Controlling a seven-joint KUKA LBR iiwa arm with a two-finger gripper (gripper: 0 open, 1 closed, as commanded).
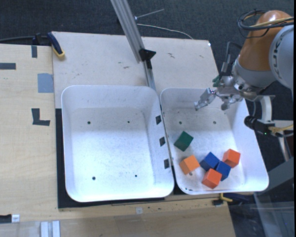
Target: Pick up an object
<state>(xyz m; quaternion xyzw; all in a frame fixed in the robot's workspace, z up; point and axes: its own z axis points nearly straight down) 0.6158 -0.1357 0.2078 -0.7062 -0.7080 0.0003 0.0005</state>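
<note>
Hovering gripper above the far end of the right bin, fingers slightly parted, holding nothing.
Green block lies mid-bin; orange blocks and blue blocks cluster at the near end.

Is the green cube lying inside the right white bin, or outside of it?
Inside. The green cube rests on the floor of the right white bin, apart from the other cubes.
</note>
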